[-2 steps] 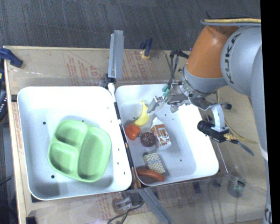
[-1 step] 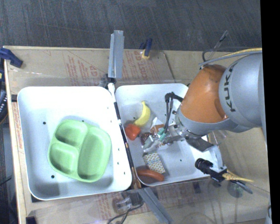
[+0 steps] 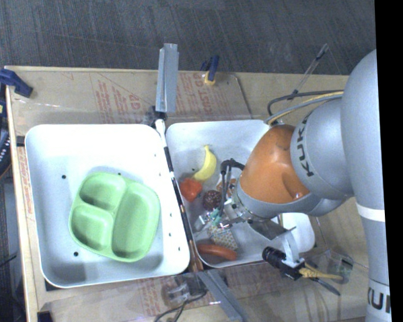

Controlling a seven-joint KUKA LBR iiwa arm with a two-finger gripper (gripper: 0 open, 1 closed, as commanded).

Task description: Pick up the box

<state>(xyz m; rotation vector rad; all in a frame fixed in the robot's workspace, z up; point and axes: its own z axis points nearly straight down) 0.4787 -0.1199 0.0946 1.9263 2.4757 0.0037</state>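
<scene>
A grey arm [image 3: 336, 156] with an orange band reaches in from the right over a cardboard-covered surface [image 3: 104, 95] carrying two shallow white bins side by side. The left bin [image 3: 46, 151] holds a green divided tray [image 3: 115, 216], lying flat near its middle. The arm's wrist hangs low over the right bin [image 3: 240, 129], covering much of its floor. The gripper [image 3: 216, 215] is down among a cluster of small items on that bin's left side; whether it is apart or together cannot be told. Just beside it, toward the bin's near edge, lies a small patterned object [image 3: 224, 237], possibly the box, partly tucked under the gripper. Around it are a yellow banana [image 3: 206, 163], a red tomato-like item [image 3: 191, 188], a dark round piece [image 3: 211, 199] and a reddish sausage-shaped item [image 3: 217, 252].
</scene>
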